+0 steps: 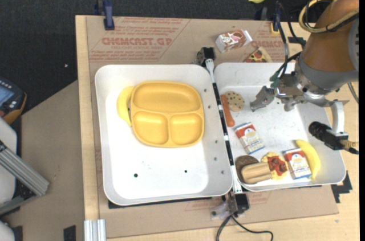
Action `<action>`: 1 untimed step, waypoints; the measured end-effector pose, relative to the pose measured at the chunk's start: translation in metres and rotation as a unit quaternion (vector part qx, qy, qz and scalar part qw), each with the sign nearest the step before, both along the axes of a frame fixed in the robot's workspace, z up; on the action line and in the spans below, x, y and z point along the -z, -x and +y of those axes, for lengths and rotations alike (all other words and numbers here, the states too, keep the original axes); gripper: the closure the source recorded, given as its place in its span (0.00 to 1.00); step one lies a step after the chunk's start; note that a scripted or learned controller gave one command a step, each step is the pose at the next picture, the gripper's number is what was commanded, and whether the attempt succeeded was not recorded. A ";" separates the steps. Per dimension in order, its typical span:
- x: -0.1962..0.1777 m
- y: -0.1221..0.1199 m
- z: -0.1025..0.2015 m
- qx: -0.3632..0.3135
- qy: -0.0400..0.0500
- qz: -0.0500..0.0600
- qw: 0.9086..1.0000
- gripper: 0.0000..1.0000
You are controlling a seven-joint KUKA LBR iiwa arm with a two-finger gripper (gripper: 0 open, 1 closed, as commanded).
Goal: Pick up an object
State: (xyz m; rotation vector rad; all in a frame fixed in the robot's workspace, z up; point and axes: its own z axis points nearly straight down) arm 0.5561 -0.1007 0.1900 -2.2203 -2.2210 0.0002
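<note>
Camera view: the left bin (108,137) holds a yellow divided tray (167,113) near its far edge. The right bin (251,72) holds a cookie (232,101) and hot dog (227,114) along its left wall, a small carton (249,138) mid-bin, and a banana (309,158) by the near right corner. The gripper (264,99) hangs beside the cookie; whether it is apart or together cannot be told.

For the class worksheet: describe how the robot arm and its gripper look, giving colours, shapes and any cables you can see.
The arm is a thick, rounded body: a broad orange band above a grey wrist section. Thin black cables and a yellow loop run along its upper part. The gripper is a small grey metal piece at the wrist's end, angular and darker than the wrist.
</note>
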 end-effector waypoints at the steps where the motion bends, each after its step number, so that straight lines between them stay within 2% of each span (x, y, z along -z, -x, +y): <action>1: 0.111 -0.015 -0.003 0.000 0.000 0.003 1.000 0.00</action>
